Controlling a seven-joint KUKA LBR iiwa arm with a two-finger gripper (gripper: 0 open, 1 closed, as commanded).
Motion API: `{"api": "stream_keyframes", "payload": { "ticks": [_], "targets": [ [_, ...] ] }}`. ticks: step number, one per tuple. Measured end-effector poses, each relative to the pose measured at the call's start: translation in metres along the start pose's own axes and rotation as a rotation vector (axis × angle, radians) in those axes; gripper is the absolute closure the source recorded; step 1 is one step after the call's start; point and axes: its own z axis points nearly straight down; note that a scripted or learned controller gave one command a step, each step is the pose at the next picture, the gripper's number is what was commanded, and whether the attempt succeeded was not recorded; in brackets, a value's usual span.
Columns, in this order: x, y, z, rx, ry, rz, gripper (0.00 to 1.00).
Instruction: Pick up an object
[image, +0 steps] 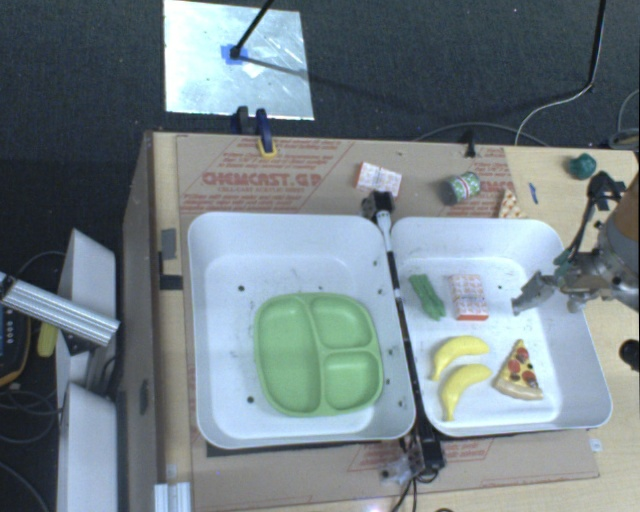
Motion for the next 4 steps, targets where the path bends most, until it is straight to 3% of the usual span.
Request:
{"api": "stream_keyframes", "payload": {
  "ticks": [1, 2, 3, 4],
  "targets": [
    [-0.032, -0.007, 0.102, 0.004, 0.001, 0.002, 0.00],
    [-0.008, -0.025, 0.140, 0.001, 0.001, 0.002, 0.00],
    [0.024, 0.038, 0.140, -0.001, 0.000, -0.001, 0.00],
    [-0.033, 0.010, 0.130, 0.000, -0.001, 0.003, 0.00]
  ]
}}
